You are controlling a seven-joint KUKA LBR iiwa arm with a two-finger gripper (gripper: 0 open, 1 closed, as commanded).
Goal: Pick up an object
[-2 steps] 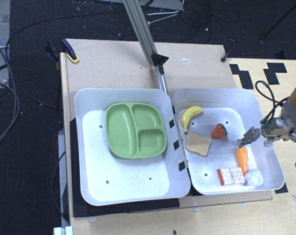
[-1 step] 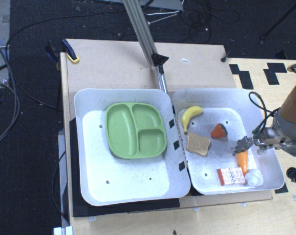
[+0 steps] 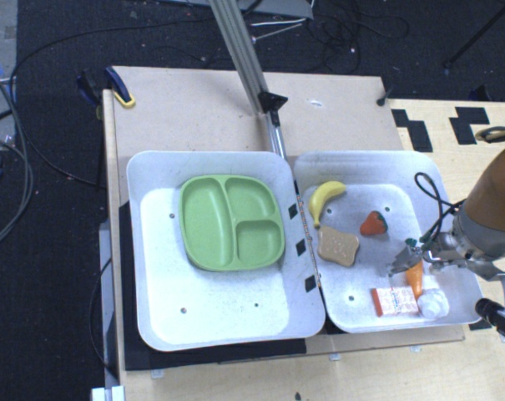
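**Ana:** Nearest the lens is the small red-and-white packet (image 3: pixel 394 302), lying flat at the front of the right bin (image 3: pixel 377 161). Where is the gripper (image 3: pixel 406 261) in relation to it?

**Ben:** Just behind it, low over the bin's right side, with the arm (image 3: pixel 490 207) coming in from the right. Whether the gripper is apart or together cannot be told at this angle, and nothing can be seen held in it.

**Ana:** What lies closest to it?

**Ben:** An orange carrot (image 3: pixel 415 280), right at its tip, perhaps touching. That looks like the likely target. A crumpled white lump (image 3: pixel 434 304) sits just beside the packet, by the bin's front right corner.

**Ana:** How would the carrot handle?

**Ben:** Probably a light toy, stiff and rather smooth, so it could roll or squirt out. A hold across its thicker middle seems safest, not at the tapered end.

**Ana:** And farther out?

**Ben:** A red strawberry (image 3: pixel 373 224) near the middle of the bin, a slice of bread (image 3: pixel 338 246) to the left, and a banana (image 3: pixel 325 199) at the back left. All three lie well apart from the gripper. The left bin (image 3: pixel 152 249) holds a green divided plate (image 3: pixel 233 222).
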